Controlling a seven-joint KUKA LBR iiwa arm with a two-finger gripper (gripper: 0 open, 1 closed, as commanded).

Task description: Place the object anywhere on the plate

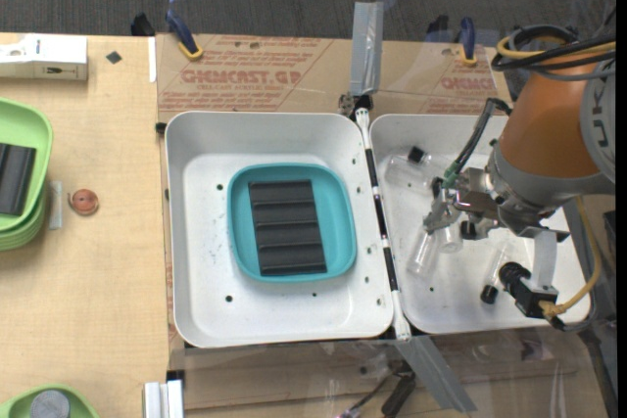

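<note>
Two shallow white bins are seen side by side on a pale wooden worktop (98, 308). In the left bin (196, 308) a teal plate (338, 210) is set near the middle, and a dark ribbed block (286, 227) lies flat on it. Behind the left bin a sheet of brown cardboard (245, 73) is laid, on which red print reading "CHEMCAST" with further letters can be made out; the smaller lines beneath it are too fine to be read. Similar red print is partly visible behind the right bin (411, 308).

The grey arm with its orange band (549, 132) is reached over the right bin, to the right of the plate. The pincer (443, 210) is lowered over the middle of the right bin, and whether it is wide or narrow cannot be told. A clear plastic object (421, 250) is seen lying on the floor of the right bin just below the pincer, well apart from the plate; contact between the two cannot be judged. A small black piece (415, 154) lies nearer the back of that bin.

Left of the left bin, a green dish (29, 127) with a dark item in it, a small reddish disc (84, 202) and a white box (44, 57) are placed on the worktop.
</note>
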